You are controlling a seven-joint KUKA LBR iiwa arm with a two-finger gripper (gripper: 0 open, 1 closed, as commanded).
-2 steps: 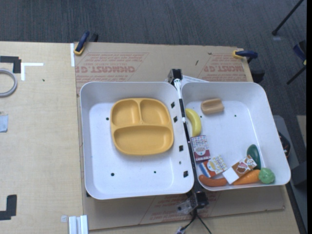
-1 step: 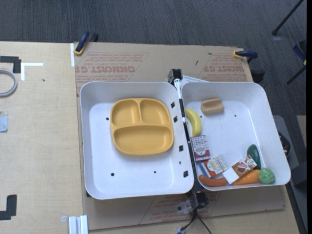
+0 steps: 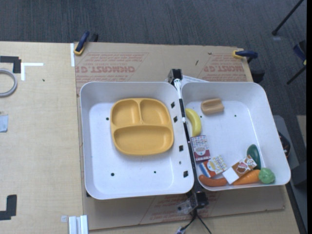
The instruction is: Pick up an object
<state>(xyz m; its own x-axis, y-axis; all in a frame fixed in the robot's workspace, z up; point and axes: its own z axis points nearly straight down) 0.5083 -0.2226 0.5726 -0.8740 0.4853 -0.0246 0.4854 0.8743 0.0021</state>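
The left bin [image 3: 92, 130] holds a yellow divided plate [image 3: 142, 126]. The right bin [image 3: 253, 106] holds a banana [image 3: 194, 122], bread piece [image 3: 212, 106], small packets [image 3: 200, 147] and carrot [image 3: 243, 177]. The claw's state I cannot tell. Picking seems not begun; next, approach one object.

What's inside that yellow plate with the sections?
The yellow divided plate in the left bin shows three bare compartments with nothing lying in them. What is beneath the plate is covered. The toy food sits in the right bin.
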